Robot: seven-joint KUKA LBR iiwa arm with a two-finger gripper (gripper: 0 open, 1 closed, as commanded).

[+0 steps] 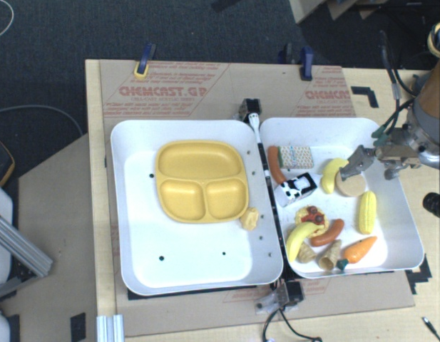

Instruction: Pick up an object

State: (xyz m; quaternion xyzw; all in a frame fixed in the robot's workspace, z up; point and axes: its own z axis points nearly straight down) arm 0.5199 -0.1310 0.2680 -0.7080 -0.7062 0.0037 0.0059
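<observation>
Gripper (354,164): can't tell its state.
Corn (366,211): at its 5 o'clock; prob. light, stiff, slick; you grab mid-body.

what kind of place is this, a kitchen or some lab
Most likely a robotics lab bench, not a kitchen: the food in the right bin looks like toys, such as the corn cob; clamps pin the board down, and the gripper hangs over the bin.

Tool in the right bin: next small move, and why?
Probably a short straight descent. The tool hovers in the right bin, right over the half banana and the tan round piece beside it. Nothing shows between its fingers, so no pick is made yet.
</observation>
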